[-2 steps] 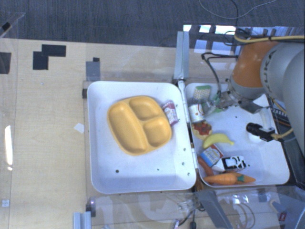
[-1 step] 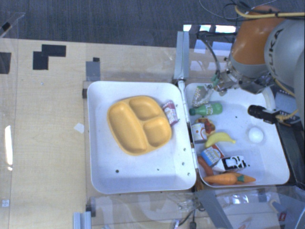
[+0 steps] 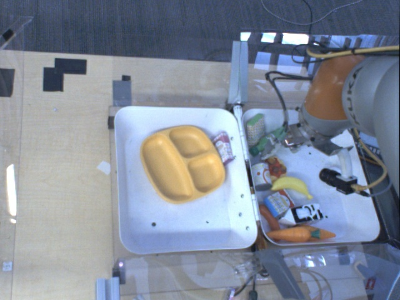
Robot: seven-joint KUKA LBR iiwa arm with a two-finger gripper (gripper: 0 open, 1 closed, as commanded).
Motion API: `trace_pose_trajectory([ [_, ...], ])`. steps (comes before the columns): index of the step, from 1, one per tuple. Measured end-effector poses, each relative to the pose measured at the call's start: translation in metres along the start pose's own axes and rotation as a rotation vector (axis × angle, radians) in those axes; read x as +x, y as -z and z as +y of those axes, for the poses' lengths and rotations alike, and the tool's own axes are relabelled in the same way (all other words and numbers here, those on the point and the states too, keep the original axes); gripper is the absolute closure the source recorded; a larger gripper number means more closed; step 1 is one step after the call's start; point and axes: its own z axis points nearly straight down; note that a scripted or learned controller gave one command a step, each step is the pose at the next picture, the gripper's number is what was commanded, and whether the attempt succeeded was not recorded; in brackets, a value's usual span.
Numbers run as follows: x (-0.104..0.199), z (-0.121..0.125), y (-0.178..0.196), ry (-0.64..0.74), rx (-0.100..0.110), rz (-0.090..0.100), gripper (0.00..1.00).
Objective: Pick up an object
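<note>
Overhead slanted view of the tabletop (image 3: 62,167) with two white bins side by side. The grey arm (image 3: 375,99) (orange band above the wrist) reaches in from the right. Its pincer (image 3: 279,137) is low over the far left part of the right bin (image 3: 369,225). Whether the pincer is apart or together cannot be told, since the wrist and dark parts mask it, nor whether it grips anything.

The candidate objects all lie in the right bin, close to the pincer:
- A green-and-white pack (image 3: 255,130) stands just left of the pincer, against the bin wall.
- A small red item (image 3: 275,166) lies just nearer the camera than the pincer.
- The banana (image 3: 291,185) lies beyond the red item on that same side.
- A blue-and-white packet (image 3: 278,204) and a black-and-white box (image 3: 306,213) lie further toward the camera.
- The carrot (image 3: 297,234) lies farthest from the pincer, along the bin's near wall.

The left bin (image 3: 128,230), well to the pincer's left, holds a yellow divided plate (image 3: 183,163). A red-and-white packet (image 3: 223,147) touches the plate's edge on the pincer's side.
</note>
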Motion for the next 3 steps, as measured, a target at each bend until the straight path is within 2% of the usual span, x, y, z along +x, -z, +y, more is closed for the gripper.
trace_pose_trajectory([
  [1, 0.010, -0.053, -0.012, 0.142, -0.012, -0.004, 0.00],
  [2, 0.011, -0.050, -0.002, 0.145, -0.014, -0.003, 1.00],
  [3, 0.004, -0.002, -0.013, 0.045, -0.006, -0.003, 1.00],
])
